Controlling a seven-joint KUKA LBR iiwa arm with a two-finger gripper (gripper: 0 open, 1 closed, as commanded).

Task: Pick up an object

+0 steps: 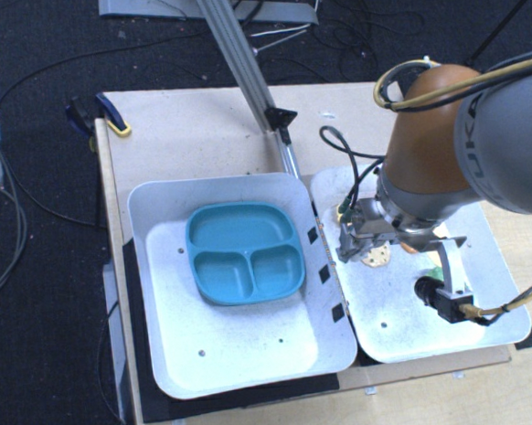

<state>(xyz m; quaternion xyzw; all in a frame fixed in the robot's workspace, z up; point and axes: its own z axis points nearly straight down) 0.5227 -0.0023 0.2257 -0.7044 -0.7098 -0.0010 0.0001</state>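
Observation:
In the right bin (495, 322), a small round tan object with dark specks (376, 257) lies on the floor near the middle. My gripper (353, 244) hangs low over the bin's left part, just left of and touching or nearly touching that object. The grey and orange wrist (426, 148) covers much of the bin behind it. A small green item (433, 272) peeks out to the right of the tan object, partly hidden by a white bracket.
The left bin (167, 352) holds a blue divided plate (245, 253) in its upper middle. A slanted metal pole (245, 62) crosses above the bins. A black device on a cable (441, 300) sits over the right bin's lower part.

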